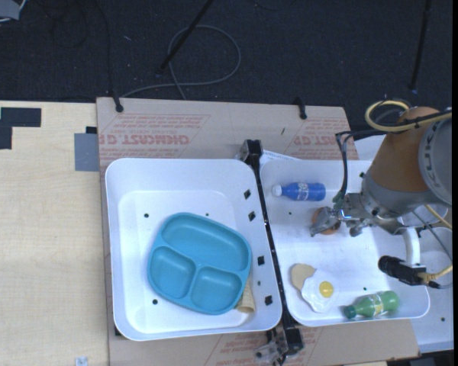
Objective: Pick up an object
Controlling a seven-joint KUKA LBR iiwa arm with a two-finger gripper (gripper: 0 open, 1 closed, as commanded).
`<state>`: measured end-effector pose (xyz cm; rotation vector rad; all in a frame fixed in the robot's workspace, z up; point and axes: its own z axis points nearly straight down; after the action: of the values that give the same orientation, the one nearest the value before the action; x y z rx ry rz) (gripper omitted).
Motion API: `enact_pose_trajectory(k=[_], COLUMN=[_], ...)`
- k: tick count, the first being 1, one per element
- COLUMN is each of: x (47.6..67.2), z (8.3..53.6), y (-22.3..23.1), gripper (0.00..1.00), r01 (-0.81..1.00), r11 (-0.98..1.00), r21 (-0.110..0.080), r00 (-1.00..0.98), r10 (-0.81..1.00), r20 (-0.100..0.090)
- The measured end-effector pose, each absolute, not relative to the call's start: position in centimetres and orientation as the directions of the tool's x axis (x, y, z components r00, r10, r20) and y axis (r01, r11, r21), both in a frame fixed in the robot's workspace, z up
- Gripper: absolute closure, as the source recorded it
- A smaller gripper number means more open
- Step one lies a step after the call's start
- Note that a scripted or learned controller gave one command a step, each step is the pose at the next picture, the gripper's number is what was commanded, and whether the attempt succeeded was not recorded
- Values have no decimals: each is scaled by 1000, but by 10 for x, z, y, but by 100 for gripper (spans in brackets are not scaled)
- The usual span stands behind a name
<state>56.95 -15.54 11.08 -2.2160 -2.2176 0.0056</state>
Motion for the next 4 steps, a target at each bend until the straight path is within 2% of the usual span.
enact_pose_trajectory(k=[1,2,4], x=[569,569,558], z=[86,98,213], y=[-154,-155,-146], gripper=[0,100,100], r01=[1000,1000,1000], r11=[-2,-5,1], r21=[-4,-3,2], r00=[2,5,-1], r10=[1000,1000,1000], r20=[1,1,0])
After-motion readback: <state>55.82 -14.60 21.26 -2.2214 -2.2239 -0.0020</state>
